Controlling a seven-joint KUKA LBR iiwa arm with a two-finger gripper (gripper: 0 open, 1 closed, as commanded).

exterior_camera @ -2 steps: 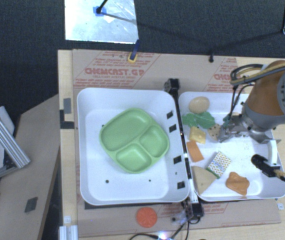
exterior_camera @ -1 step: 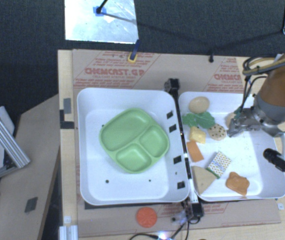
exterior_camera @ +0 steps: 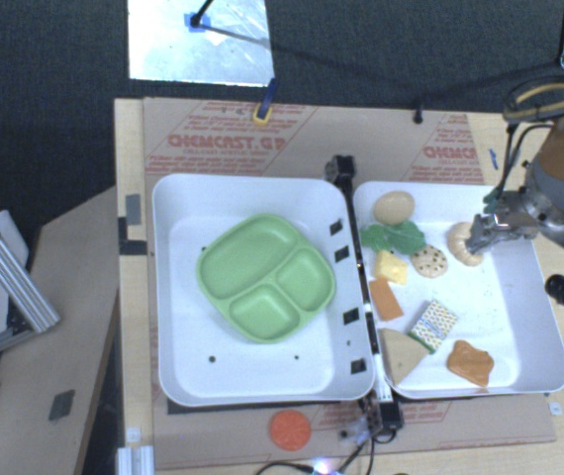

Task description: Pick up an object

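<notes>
Orange disc [exterior_camera: 290, 427] sat at bench front; arm reached in from right, gripper [exterior_camera: 479, 241] low over right bin [exterior_camera: 544, 334], touching a tan roll [exterior_camera: 461, 243].

Grey arm [exterior_camera: 559, 216] with orange band, metallic silver wrist, black and yellow cables looping above — dark joint below
</notes>
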